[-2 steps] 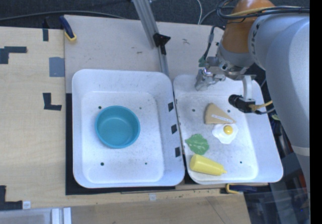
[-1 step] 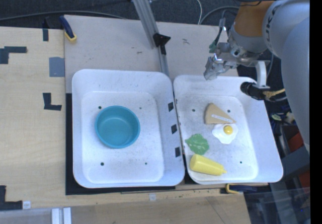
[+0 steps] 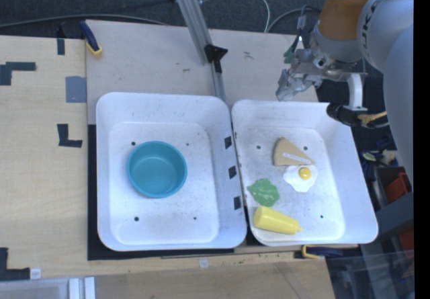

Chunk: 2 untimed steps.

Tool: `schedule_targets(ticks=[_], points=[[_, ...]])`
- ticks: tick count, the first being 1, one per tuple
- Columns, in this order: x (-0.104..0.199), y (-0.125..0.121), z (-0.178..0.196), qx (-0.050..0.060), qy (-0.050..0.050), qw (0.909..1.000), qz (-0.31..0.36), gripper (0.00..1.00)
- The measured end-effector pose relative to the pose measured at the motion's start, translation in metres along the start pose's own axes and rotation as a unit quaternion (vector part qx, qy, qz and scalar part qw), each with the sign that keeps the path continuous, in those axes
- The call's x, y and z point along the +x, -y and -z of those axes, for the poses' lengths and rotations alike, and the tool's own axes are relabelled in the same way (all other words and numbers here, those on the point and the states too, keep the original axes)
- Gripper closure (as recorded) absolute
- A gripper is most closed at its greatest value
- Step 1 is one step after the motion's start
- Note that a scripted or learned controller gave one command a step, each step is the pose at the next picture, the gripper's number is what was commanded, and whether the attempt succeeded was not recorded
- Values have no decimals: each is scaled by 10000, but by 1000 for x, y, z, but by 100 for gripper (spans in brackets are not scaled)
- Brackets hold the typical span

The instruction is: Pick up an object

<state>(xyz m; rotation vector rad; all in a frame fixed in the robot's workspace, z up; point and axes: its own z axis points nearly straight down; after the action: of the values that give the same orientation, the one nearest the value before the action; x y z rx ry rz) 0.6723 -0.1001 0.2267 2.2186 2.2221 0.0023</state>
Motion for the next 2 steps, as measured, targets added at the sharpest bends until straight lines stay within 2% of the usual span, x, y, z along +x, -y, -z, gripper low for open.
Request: schedule_targets(ticks=[2], points=[[123,16,0,20,-12,10000,30,100]])
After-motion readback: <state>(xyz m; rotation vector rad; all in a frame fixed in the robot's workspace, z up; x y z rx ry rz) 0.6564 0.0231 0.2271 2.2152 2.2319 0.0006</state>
